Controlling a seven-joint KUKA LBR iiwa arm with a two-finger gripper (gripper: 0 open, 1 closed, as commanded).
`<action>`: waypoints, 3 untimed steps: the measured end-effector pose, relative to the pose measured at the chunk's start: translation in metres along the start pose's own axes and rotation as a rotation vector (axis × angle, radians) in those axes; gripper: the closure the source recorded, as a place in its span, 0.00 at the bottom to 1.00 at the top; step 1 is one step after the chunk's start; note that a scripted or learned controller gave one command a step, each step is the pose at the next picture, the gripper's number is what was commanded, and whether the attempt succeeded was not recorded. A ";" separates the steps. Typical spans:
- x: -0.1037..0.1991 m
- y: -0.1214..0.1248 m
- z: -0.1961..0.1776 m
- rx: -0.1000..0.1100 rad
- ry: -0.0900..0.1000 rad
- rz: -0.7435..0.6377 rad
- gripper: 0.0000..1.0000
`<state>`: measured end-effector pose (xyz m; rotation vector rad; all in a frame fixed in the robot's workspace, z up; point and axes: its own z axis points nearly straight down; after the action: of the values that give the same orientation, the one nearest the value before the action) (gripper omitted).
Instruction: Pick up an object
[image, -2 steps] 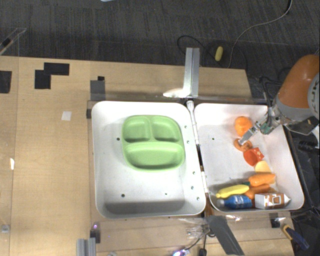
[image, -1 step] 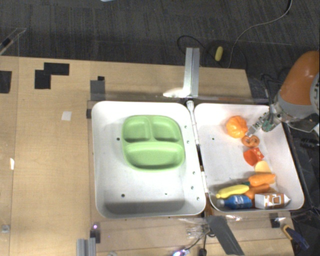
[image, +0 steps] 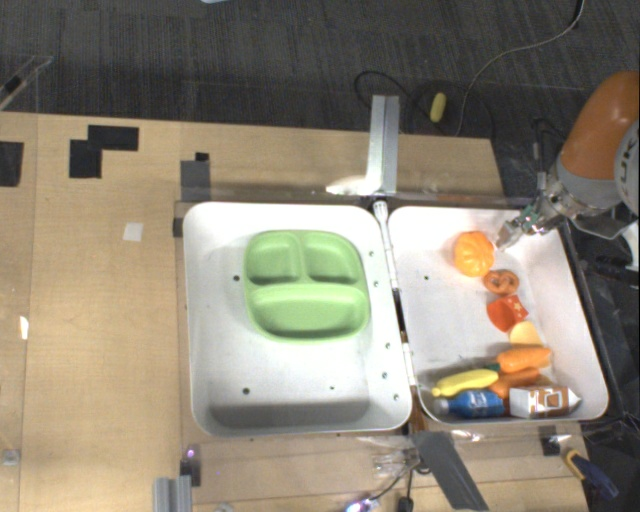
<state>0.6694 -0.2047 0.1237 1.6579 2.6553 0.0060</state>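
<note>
Since the gripper (image: 512, 232) hangs at the right bin's (image: 440, 300) 1 o'clock corner, finger state unreadable, I target the orange pepper (image: 473, 252) just at its 8 o'clock, descending straight, clear of the wall.

wooden bench (image: 90, 300), dark carpet floor (image: 200, 60)

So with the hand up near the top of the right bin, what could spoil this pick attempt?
1. The hand sits beside the round orange fruit, a curved shape that may roll off the fingertips.
2. The yellow banana, blue bottle and white carton crowd the bottom wall, so a grasp there could jostle neighbours.
3. The hand is close to the right bin's top rim and might clip it.
</note>
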 end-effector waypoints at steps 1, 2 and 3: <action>0.000 0.000 0.000 0.000 0.000 -0.001 0.00; 0.034 0.014 0.026 0.018 -0.015 -0.140 0.00; 0.073 0.034 0.035 0.009 -0.006 0.106 0.00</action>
<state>0.6688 -0.1244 0.0886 1.7969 2.5638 -0.0101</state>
